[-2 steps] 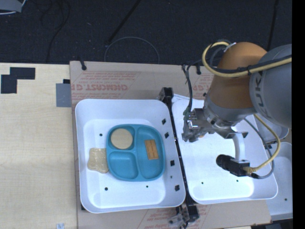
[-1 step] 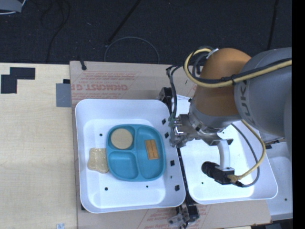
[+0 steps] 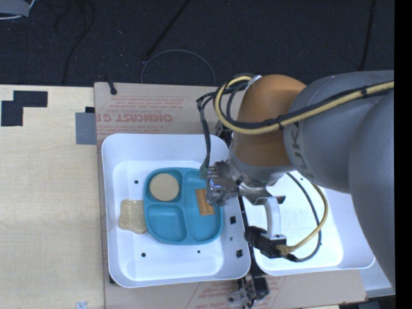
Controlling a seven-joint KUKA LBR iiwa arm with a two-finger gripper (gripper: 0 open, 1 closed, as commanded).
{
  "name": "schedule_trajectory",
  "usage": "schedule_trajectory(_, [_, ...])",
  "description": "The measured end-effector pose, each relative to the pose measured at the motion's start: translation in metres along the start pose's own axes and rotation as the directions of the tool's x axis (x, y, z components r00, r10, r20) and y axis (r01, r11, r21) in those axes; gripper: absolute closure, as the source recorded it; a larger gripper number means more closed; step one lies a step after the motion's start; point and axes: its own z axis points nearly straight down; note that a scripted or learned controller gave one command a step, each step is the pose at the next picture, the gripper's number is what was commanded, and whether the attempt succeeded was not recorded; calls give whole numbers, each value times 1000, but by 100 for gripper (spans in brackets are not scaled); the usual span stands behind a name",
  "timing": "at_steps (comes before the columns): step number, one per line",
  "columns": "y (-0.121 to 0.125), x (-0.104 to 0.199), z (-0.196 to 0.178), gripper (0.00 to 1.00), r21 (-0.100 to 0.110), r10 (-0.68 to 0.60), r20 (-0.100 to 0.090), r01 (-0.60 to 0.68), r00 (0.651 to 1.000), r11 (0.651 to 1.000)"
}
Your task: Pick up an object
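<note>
A: Camera view, go. Where's the gripper?

B: Gripper (image 3: 215, 192) sits low over the right side of the left bin (image 3: 122, 166), at the right rim of the blue tray (image 3: 168, 223). The grey arm (image 3: 341, 134) with the orange band (image 3: 267, 118) comes in from the right and covers most of the right bin (image 3: 322, 253).

A: Jaws?

B: Can't tell. The wrist hides them; spread or pressed together, no call.

A: The things to pick?

B: A small brown block (image 3: 205, 203) lies in the tray's right compartment, just below and left of the gripper, touching or nearly so; I can't say it's between the jaws. A tan round disc (image 3: 163, 187) lies in the tray's upper left compartment, further left. A pale yellow sponge-like piece (image 3: 132, 215) lies on the bin floor, against the tray's left edge.

A: What's around?

B: The tray's raised rim and dividers are right beside the block. Yellow and black cables (image 3: 315, 227) loop off the wrist over the right bin. Bins rest on cardboard (image 3: 154, 111) on the pale wooden bench (image 3: 45, 198).
</note>
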Motion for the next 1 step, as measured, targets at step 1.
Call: schedule_trajectory(1, [0, -1, -1, 0, -2, 2, 1, -2, 1000, 1000])
